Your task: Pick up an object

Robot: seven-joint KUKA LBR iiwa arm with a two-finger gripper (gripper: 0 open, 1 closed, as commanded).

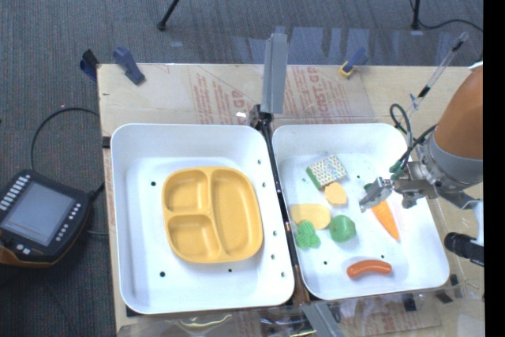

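In the right bin (410,280) lie several toy foods. An orange carrot (388,223) points toward the front, right under my gripper (390,197). The gripper's two grey fingers stand apart on either side of the carrot's upper end, open, with the carrot still resting on the bin floor. A red-orange sausage (368,269) lies near the front wall. A green round piece (342,229), a green broccoli (307,234), a yellow slab (310,215), a small orange piece (336,194) and a green-and-white checkered block (326,169) sit left of the gripper.
The left bin (134,170) bears a yellow divided plate (213,214). A grey post (274,79) rises behind the seam between the bins. Blue clamps (128,64) sit at the bench's back edge. A pendant (35,215) lies on the floor at left.
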